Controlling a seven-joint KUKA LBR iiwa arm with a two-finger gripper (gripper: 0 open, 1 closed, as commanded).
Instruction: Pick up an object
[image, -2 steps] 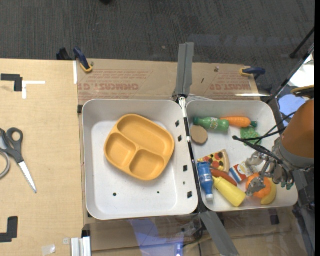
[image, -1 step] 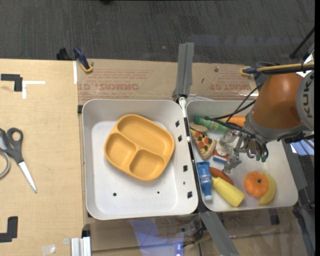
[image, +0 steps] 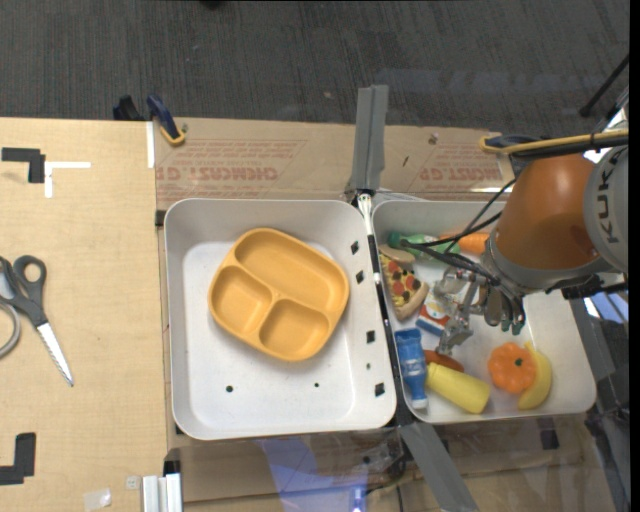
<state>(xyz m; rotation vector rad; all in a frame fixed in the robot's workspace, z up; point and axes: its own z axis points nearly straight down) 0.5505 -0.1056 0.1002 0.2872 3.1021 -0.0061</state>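
Hanging fingers apart over the right bin (image: 570, 330), the tool (image: 462, 325) nears a yellow block (image: 458, 388) lying left-to-right.

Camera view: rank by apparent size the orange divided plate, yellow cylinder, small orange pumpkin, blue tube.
1. Orange divided plastic plate, by far.
2. Yellow cylinder and blue tube: too alike to rank.
3. Small orange pumpkin.

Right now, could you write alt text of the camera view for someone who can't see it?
A grey robot arm with an orange band reaches from the right, its gripper hanging over a right bin of toy food: a pizza slice, a blue tube, a yellow block and a small orange pumpkin. The left bin holds an orange divided plate. Scissors lie on the bench.
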